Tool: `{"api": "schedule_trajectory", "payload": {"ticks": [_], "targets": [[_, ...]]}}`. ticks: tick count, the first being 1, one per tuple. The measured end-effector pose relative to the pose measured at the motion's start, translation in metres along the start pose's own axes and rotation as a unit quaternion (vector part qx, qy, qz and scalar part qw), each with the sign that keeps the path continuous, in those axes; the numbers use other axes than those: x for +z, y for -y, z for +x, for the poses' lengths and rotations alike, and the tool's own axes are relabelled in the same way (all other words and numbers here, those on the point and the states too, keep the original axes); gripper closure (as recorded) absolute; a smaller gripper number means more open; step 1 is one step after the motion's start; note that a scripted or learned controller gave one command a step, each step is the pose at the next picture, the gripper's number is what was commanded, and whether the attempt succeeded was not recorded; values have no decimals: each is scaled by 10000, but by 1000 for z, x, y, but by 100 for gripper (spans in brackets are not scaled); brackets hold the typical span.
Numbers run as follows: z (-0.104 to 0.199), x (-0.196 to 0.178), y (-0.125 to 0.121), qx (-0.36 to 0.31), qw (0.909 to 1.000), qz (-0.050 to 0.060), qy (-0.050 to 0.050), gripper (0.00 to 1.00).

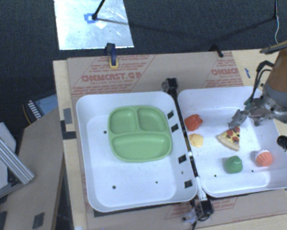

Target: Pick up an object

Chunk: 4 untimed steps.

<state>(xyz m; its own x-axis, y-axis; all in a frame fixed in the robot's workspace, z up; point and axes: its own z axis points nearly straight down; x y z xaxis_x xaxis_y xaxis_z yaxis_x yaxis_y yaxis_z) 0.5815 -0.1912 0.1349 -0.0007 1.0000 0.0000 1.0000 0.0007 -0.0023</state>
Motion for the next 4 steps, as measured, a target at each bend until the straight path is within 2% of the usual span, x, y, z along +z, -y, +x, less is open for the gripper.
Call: {"api": "schedule_trajectory", "payload": {"ticks": [1,2,3,4], "targets": [[0,-14,-2,-5,10000,-34,10,100],[-2,-79,-6,-17,10000,-55,15,100],[-2,-77,-7,-17,10000,-29,5,100],[46,-71,-8,-39,10000,-19,-6,100]]}}
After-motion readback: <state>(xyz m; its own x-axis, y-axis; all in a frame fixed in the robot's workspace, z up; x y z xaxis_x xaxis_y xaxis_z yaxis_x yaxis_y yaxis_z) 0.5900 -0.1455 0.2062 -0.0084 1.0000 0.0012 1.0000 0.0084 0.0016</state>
